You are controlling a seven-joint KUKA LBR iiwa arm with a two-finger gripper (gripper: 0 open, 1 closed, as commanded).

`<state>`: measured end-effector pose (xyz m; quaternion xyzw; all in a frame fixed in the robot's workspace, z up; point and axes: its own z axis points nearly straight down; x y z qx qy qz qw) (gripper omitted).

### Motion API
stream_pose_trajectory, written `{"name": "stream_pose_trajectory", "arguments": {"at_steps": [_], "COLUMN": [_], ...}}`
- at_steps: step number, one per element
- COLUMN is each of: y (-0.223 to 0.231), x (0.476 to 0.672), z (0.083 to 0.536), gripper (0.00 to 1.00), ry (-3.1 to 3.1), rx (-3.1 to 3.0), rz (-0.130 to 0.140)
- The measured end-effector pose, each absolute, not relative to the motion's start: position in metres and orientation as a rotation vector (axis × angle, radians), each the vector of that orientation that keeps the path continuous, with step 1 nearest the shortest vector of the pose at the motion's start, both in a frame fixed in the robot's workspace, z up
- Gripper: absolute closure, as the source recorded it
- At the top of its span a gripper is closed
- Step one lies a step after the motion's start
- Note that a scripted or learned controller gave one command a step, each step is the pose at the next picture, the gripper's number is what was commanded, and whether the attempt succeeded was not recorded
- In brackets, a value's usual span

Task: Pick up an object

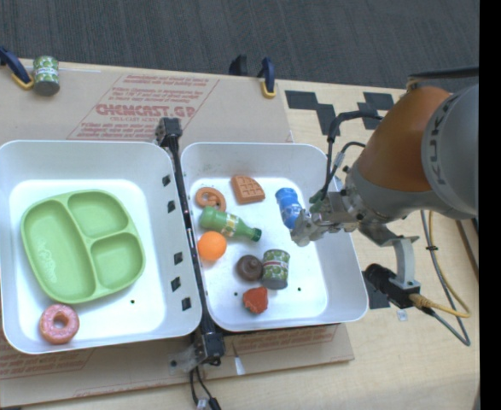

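Two white bins side by side on bench. Left bin [11,169]: green divided plate [84,244], pink donut [60,323] near front corner. Right bin [344,289]: waffle [247,189], brown donut [209,198], green bottle [227,223] lying down, orange ball [212,246], chocolate donut [249,268], green can [276,267], red piece [256,300], blue can [288,206]. Gripper [302,231] low at right side of right bin, just beside blue can. Small can [46,73] on cardboard, far left corner.
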<state>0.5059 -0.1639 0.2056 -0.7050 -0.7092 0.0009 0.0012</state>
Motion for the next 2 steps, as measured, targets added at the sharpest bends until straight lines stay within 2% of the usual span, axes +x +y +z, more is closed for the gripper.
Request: {"name": "stream_pose_trajectory", "arguments": {"at_steps": [1,2], "y": [-0.164,-0.210], "x": [0.506,0.613], "z": [0.206,0.091], "gripper": [0.00,0.00], "ry": [-2.227,-2.228], "rx": [-2.214,-2.213], "rz": [0.003,0.001]}}
